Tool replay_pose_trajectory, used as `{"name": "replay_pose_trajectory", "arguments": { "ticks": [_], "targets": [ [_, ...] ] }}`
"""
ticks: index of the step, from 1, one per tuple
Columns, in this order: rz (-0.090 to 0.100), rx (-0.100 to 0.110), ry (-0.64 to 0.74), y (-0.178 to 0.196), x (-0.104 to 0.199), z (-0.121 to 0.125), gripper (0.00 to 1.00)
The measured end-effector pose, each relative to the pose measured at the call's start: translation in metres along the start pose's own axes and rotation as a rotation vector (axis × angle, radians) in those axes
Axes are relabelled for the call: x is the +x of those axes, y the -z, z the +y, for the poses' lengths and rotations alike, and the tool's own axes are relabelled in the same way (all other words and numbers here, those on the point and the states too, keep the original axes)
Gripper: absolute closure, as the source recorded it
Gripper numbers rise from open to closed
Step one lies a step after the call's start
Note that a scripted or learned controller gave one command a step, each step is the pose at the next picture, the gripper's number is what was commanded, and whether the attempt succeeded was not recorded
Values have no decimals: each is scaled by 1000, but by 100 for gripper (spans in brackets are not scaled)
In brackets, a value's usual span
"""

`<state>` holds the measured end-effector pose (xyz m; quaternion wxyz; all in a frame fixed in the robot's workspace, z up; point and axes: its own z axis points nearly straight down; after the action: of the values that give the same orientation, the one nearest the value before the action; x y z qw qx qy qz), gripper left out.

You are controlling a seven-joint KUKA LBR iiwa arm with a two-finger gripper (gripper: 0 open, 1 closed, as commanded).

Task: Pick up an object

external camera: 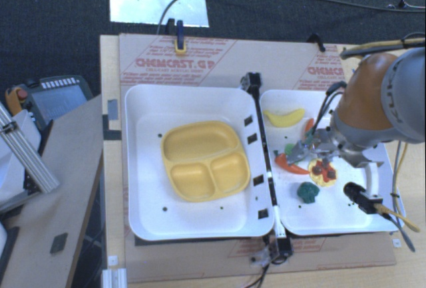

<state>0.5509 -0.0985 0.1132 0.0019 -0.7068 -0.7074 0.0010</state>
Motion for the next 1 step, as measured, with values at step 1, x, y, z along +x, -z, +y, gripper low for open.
{"name": "replay_pose_trajectory", "arguments": {
  "ticks": [1],
  "targets": [
    [-3, -19, -1, -22, -1, 6, 0]
  ]
}}
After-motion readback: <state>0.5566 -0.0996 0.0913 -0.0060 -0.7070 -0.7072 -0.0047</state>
